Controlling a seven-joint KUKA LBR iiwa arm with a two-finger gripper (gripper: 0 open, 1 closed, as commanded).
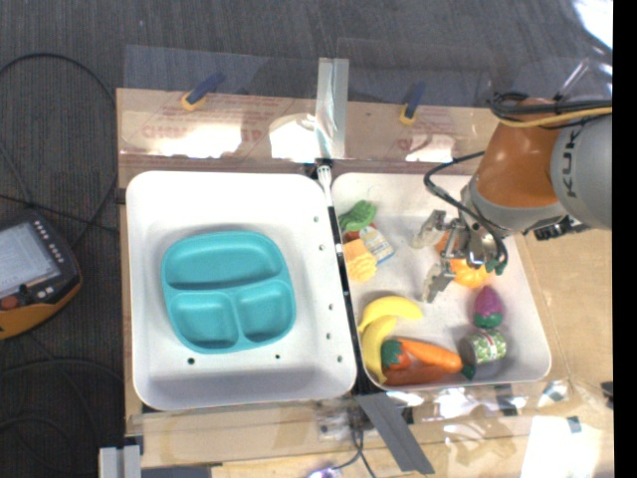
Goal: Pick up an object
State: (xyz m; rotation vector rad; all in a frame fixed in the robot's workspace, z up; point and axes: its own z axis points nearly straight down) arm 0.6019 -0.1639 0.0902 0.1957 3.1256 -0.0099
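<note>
From the camera above, two white bins sit side by side on the bench. The left bin (149, 267) holds a teal tray (229, 289) with three sections. The right bin (398, 192) holds toy food. The gripper (445, 259) is down in the right bin with its fingers spread apart, and nothing is between them. A small orange toy (470, 272) lies just beside it, under the wrist. Closer to the front lie a banana (383, 319), a carrot (426, 358) and a purple toy (488, 308). A green toy (356, 214) sits near the middle wall.
</note>
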